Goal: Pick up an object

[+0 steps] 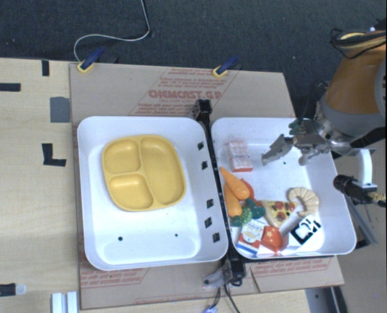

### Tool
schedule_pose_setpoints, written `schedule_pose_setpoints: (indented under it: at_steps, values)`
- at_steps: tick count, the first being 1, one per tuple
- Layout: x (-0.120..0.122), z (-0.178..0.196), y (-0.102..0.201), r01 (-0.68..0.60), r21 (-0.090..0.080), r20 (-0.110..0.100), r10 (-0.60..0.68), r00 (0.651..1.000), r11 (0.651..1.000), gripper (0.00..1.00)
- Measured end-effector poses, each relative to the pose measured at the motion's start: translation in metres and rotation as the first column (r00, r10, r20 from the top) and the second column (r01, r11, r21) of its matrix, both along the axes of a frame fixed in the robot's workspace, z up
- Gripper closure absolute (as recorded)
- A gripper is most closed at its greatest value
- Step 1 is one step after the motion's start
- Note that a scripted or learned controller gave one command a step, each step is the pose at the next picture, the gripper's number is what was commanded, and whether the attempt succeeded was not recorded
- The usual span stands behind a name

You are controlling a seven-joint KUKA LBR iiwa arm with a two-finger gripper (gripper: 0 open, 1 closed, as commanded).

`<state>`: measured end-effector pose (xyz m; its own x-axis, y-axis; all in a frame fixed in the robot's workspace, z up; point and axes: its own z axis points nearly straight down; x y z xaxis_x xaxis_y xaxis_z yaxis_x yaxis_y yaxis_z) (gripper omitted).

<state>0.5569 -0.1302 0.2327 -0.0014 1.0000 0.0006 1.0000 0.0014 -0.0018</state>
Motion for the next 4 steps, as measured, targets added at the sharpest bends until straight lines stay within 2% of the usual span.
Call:
schedule_pose_setpoints:
  at_steps: [1,2,4]
  values:
    - [0.035,-0.095,0.036,0.0,0.0,-0.003,0.0,1.0,1.0,0.0]
    - [0.045,-0.147,0.035,0.0,-0.002,0.004,0.0,1.0,1.0,0.0]
    - [0.112,-0.147,0.029,-0.001,-0.001,0.004,0.001,1.0,1.0,0.0]
